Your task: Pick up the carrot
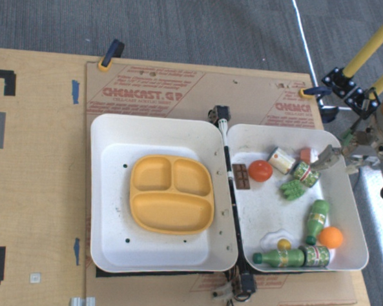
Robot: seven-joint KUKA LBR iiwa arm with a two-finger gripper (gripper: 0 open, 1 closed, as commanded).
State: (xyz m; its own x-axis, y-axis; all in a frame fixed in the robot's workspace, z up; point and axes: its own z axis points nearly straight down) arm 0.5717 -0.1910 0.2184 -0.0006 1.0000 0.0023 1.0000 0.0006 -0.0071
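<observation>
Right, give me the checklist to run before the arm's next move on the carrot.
1. Carrot found: cannot tell. A small orange-red piece at the far side of the right bin may be it.
2. Tool over the right bin: ok. The tool hangs just right of that piece.
3. Grasp made: cannot tell.
4. Room around the piece: not ok. The white box and the green can crowd it.
5. Lookalikes told apart: not ok. An orange ball and a red tomato share the bin.
6. Yellow plate out of the way: ok, it is in the left bin.
</observation>
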